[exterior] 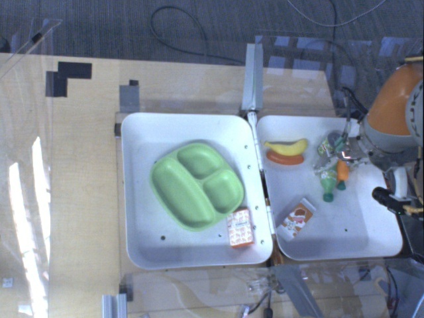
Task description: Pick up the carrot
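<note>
The carrot (342,171) is a small orange piece with a green end, lying in the right bin (377,234) near its upper right part. My gripper (336,152) is down in that bin directly over the carrot's upper end, and its metal parts hide the spot where they meet. The grey arm with its orange band (396,105) comes in from the right edge.
A yellow banana (289,146) and a red sausage (285,158) lie left of the gripper. A small green item (328,189) sits beside the carrot, with a snack carton (296,219) below. The left bin (142,244) holds a green divided plate (197,185) and a second carton (240,228).
</note>
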You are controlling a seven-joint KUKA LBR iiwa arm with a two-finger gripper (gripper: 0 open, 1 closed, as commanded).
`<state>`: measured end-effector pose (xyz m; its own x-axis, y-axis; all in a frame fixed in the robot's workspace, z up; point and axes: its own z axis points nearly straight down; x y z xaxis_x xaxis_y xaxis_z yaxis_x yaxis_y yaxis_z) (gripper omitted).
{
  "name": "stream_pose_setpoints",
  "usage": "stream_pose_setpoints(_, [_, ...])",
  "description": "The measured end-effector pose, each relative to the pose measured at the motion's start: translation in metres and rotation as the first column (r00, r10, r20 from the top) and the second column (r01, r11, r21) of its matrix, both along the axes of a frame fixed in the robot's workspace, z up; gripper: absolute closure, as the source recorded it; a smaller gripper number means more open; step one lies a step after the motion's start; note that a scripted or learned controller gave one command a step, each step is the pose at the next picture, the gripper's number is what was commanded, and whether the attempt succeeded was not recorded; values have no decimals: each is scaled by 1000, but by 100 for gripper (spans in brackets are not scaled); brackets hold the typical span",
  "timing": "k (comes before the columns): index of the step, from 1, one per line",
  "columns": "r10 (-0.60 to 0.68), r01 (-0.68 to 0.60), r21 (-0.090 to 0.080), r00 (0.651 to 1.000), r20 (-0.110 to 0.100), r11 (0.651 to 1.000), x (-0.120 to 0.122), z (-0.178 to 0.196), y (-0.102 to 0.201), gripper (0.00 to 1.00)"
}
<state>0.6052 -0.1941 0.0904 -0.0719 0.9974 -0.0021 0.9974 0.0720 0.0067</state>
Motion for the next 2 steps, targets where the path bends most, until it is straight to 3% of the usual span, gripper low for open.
stream_pose_setpoints(1, [2, -2, -1, 1000, 5, 1000, 2, 11, 1, 100])
stream_pose_setpoints(2, [-109, 109, 1, 994, -2, 994, -15, 92, 56, 100])
